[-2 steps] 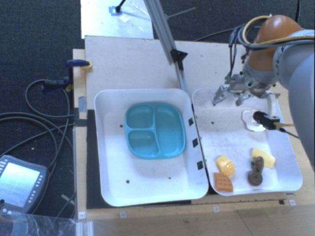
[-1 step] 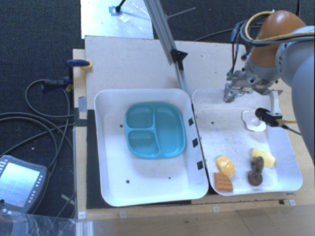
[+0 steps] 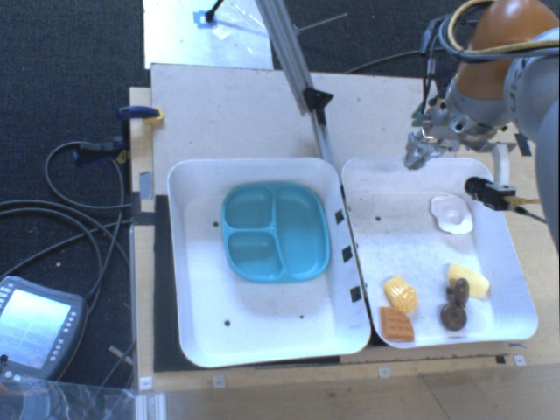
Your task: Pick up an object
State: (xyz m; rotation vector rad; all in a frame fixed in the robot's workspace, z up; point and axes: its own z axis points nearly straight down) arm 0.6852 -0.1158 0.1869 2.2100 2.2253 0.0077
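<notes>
Tool poised over the far edge of the right bin; whether it is clenched cannot be told. The fried egg lies nearest, just toward the camera; remaining food sits along the near edge.

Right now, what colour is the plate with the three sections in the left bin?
The divided plate is light blue, a teal shade, seen best in the camera view.

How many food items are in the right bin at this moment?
5, all in the right bin: a fried egg near the far right side, a corn piece, a waffle, a yellow piece and a brown piece near the front.
</notes>
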